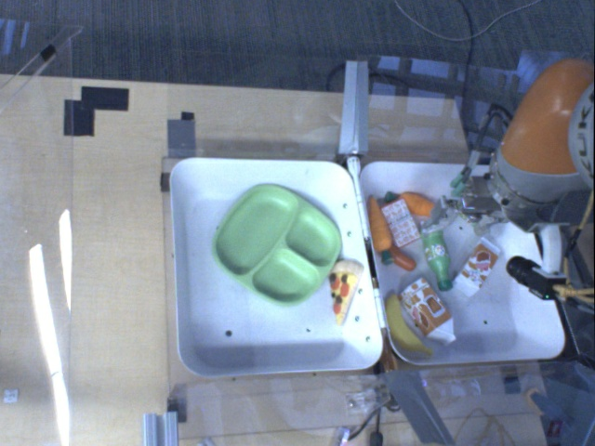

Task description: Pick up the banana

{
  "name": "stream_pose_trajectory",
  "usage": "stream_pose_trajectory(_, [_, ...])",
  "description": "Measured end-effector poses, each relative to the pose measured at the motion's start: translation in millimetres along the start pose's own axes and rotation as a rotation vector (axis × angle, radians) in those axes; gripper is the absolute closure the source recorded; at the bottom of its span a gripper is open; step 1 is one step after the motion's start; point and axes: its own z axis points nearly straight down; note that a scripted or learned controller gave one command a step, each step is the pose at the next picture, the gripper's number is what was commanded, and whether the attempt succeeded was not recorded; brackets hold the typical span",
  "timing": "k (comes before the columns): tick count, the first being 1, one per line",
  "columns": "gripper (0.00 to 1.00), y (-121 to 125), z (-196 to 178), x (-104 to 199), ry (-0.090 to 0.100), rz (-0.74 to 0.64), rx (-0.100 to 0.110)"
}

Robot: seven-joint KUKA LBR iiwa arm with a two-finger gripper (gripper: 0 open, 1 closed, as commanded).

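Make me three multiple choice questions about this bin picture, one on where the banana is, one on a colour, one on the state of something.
1. Where does the banana lie?
A. On the green plate
B. In the right bin, at its near left corner
C. On the bench outside the bins

2. What colour is the divided plate in the left bin?
A. Green
B. Red
C. Blue

3. How is the banana placed?
A. Standing upright against the bin wall
B. Lying flat with a small carton overlapping it
C. Lifted above the bin

Answers: 1 B, it curves along the right bin's near left corner. 2 A, the three-part plate is light green. 3 B, it lies on the bin floor, its right side covered by the carton.
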Motion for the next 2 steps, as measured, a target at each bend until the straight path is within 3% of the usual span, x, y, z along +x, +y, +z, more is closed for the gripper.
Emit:
stream_pose_trajectory(1, [0.0,-64,5,59,0.0,-0.161,-0.001])
stream_pose_trajectory(2, [0.0,-84,5,117,0.0,-0.245,0.0])
